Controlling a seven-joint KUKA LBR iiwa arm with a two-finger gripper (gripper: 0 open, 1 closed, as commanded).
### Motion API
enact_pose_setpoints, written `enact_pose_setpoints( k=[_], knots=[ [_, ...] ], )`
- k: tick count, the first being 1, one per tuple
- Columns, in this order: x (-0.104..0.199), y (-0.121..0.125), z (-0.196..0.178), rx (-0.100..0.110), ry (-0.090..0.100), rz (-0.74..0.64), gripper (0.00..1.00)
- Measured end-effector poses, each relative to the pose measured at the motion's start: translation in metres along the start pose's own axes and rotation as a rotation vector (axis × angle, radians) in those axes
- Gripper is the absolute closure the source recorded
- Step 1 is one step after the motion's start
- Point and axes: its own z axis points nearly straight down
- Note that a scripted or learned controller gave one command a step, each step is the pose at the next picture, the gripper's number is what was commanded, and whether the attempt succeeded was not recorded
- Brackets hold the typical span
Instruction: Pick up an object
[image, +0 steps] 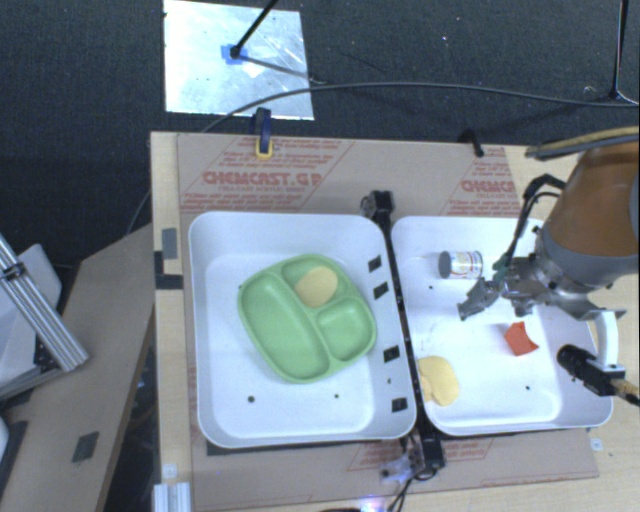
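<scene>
My gripper (487, 296) hangs over the middle of the right bin (480, 412), with the arm reaching in from the right. A small silver can (460, 264) lies on its side just behind and left of the gripper. An orange-red piece (520, 339) rests on the bin floor just to the gripper's right and nearer the front. A pale yellow lump (438, 380) sits at the bin's front left corner. I see nothing held in the gripper.
The left bin (225, 400) holds a green divided plate (290, 335) with a yellow piece (317, 287) in its back compartment. A raised divider with black clips (390, 320) separates the two bins. Cardboard (300, 175) lies under both.
</scene>
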Motion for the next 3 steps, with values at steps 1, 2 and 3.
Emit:
enact_pose_setpoints(
  k=[1, 2, 3],
  knots=[
    [0.000, 0.003, -0.007, -0.014, -0.002, -0.003, 0.00],
    [-0.005, 0.006, 0.034, -0.013, -0.002, -0.001, 0.00],
    [0.004, 0.009, 0.080, -0.014, -0.001, 0.000, 0.00]
  ],
)
